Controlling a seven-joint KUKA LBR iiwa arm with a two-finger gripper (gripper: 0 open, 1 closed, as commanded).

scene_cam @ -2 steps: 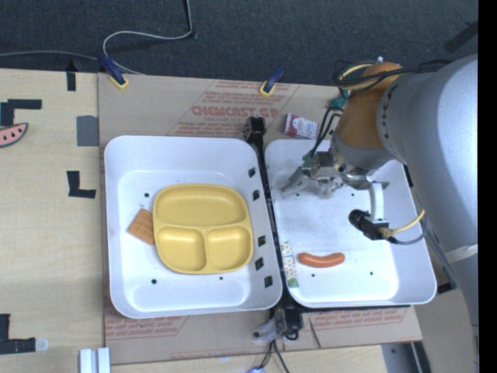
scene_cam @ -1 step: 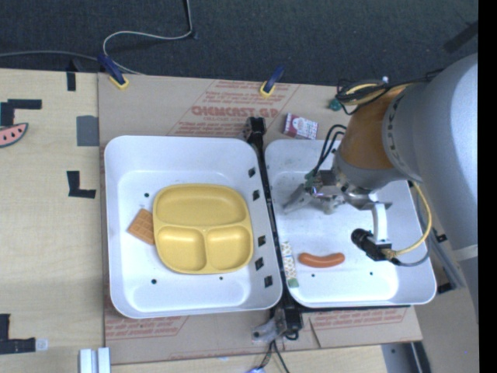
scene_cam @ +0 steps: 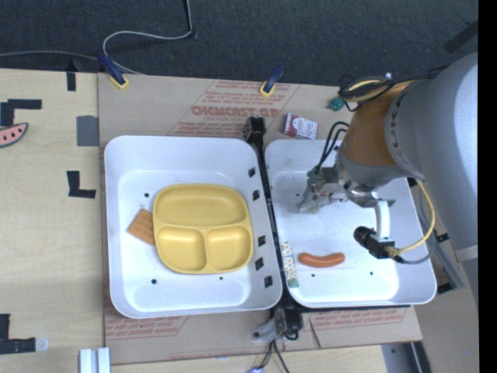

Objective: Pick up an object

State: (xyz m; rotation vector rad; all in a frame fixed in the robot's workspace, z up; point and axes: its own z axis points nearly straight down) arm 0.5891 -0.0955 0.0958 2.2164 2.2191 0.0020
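Single fixed camera above bench, looking down at slant on both bins.

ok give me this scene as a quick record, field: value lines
left bin: yellow divided plate, tan cracker-like piece tucked under the plate's left edge
right bin: hot dog toy near the front
claw: low over the right bin's back half, apart from the hot dog toy
behind bins: small red-and-white packet on cardboard

The yellow plate covers most of a tan cracker, and the gripper is blurred.
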